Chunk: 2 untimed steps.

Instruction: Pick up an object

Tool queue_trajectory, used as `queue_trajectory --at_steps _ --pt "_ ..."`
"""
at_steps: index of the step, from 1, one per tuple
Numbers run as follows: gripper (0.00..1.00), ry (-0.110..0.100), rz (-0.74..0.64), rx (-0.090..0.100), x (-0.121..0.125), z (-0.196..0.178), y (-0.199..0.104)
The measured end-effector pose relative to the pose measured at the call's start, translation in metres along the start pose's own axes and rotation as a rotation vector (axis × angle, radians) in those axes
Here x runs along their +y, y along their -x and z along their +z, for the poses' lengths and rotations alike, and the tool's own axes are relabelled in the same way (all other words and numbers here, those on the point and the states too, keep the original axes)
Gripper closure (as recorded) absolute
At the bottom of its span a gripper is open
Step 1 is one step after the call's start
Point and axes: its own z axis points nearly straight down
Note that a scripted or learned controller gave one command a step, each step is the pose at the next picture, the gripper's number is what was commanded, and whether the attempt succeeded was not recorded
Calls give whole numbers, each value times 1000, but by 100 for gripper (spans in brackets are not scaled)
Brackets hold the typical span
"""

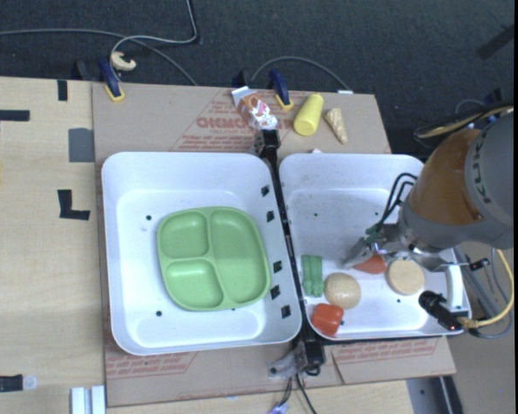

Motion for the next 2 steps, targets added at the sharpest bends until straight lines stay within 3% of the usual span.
queue_trajectory --at_steps 1,2 --pt "100 -5 -2 4 20 -108 -38" --pt "100 -9 -2 5 37 -132 -118"
